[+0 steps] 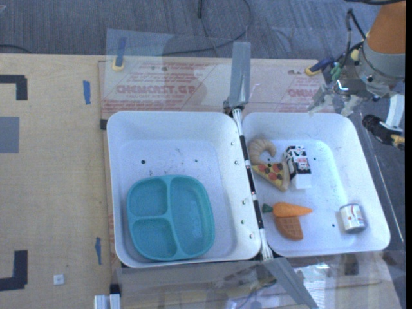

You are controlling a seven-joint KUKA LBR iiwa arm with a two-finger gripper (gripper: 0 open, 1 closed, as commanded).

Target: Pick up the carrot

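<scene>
The carrot (291, 209) lies low in the right bin (368, 166), well below and left of the gripper (336, 96), touching a waffle-like piece (289, 227); the gripper hovers over the bin's far rim

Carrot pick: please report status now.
Gripper above right bin's far rim, nothing between fingers. Orange toy carrot lying in right bin, untouched. Brown waffle-like piece touching its near side.
</scene>
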